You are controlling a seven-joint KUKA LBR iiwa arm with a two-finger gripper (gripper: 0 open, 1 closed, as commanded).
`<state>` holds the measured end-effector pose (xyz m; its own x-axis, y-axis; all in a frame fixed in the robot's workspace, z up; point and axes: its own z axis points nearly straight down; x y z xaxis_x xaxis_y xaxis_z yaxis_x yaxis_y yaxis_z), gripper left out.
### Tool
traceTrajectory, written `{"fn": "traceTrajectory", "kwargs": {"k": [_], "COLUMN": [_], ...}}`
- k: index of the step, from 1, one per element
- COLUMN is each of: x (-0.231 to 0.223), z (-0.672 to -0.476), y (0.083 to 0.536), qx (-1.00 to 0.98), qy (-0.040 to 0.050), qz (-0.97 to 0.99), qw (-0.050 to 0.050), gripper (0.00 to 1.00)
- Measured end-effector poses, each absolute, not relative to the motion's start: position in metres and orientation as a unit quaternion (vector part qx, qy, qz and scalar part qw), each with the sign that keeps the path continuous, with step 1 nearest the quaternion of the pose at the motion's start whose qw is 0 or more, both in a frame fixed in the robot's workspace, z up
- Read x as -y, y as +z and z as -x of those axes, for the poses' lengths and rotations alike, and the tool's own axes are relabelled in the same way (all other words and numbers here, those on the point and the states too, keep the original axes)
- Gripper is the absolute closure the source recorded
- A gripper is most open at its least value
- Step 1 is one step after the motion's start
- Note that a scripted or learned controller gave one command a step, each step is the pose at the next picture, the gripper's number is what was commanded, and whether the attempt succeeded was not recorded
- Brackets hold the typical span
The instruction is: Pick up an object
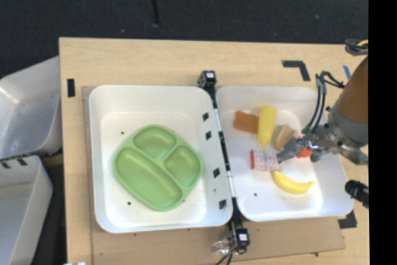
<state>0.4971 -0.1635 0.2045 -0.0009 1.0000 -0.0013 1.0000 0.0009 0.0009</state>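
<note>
The arm [353,102] reaches in over the right edge of the table [155,62], and its gripper [291,151] hangs low inside the right bin [329,205], toward that bin's middle. Whether the jaws are apart or together I cannot tell; the dark fingers blur into the things below them, and nothing is plainly seen between them.

The things to pick from all lie in the right bin. A yellow bottle [267,123] lies toward the bin's far edge, with an orange-brown block [245,122] touching its left side. A tan block [284,135] sits just beside the gripper, a red-and-white packet [265,160] lies just left of it, and a banana [293,183] lies near the bin's front edge. A small red-orange piece [302,154] shows right at the gripper. In the left bin [99,208] rests a green divided plate [158,166], well apart from the arm.

The risk is crowding. The tan block, the packet and the red piece lie close under the fingers, so the jaws may close on an edge, or on two things at once, and lose both on the lift. The flat packet likely offers little to pinch. A nudge could also push the block against the bottle and roll it away.
</note>
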Motion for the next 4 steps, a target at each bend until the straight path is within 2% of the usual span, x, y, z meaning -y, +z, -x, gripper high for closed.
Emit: {"fn": "traceTrajectory", "kwargs": {"k": [2,3,4], "x": [0.158,0.159,0.157], "z": [-0.491,-0.493,-0.498], "y": [0.105,0.119,0.162], "qx": [-0.707,-0.704,-0.708], "qy": [-0.0016,0.0009,0.0014], "qz": [-0.708,-0.710,-0.706], "qw": [-0.001,0.001,0.003], "gripper": [0.00,1.00,1.00]}}
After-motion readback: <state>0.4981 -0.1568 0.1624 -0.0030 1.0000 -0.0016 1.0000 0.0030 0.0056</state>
